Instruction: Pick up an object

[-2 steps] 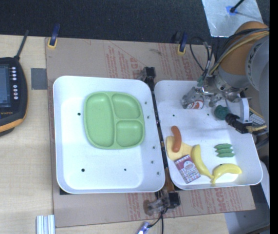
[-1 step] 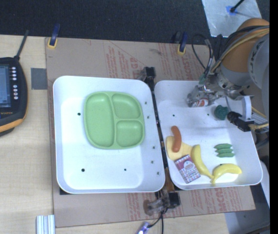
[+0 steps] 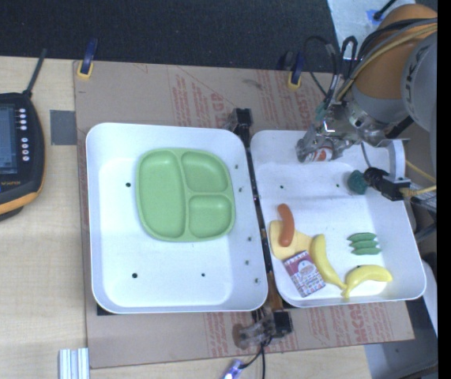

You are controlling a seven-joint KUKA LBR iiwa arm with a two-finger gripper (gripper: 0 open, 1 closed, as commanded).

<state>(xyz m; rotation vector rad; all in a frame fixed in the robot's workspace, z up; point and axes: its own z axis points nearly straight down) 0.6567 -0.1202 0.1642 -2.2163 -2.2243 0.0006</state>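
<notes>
- A handheld control pendant [image 3: 0, 156] with a dark screen and orange underside lies on the bench, far to the left of the gripper, well apart from both bins.
- The left bin [image 3: 107, 212] sits well to the gripper's left and holds a light green divided plate [image 3: 184, 193], lying flat with its three compartments up.
- A black clip [image 3: 242, 119] sits at the top of the seam between the bins, to the gripper's left and slightly farther up the view.
- The right bin [image 3: 284, 152] lies under the gripper; its near half carries the loose objects.
- A red-orange sausage [image 3: 286, 222] lies below and to the left of the gripper, close to the bin's left wall, touching a pale yellow piece [image 3: 276, 243] beside it.
- A small red packet [image 3: 304, 273] lies farther below, tilted, just beside a yellow banana [image 3: 325, 260].
- The gripper [image 3: 317, 150] hangs over the far left part of the right bin, fingers pointing down toward the bin floor. A small orange-red patch shows at the fingertips, too blurred to identify, and I cannot tell how far apart the fingers stand or whether they hold anything.
- A dark teal round object [image 3: 357, 181] lies just to the gripper's right and a little nearer the viewer.
- A green pea pod [image 3: 362, 243] lies below and to the right of the gripper.
- A second yellow banana-shaped piece [image 3: 366, 278] rests near the bin's front right corner, the farthest object from the gripper in that bin.
- The grey arm with its orange band [image 3: 391, 50] rises up and to the right of the gripper.
</notes>
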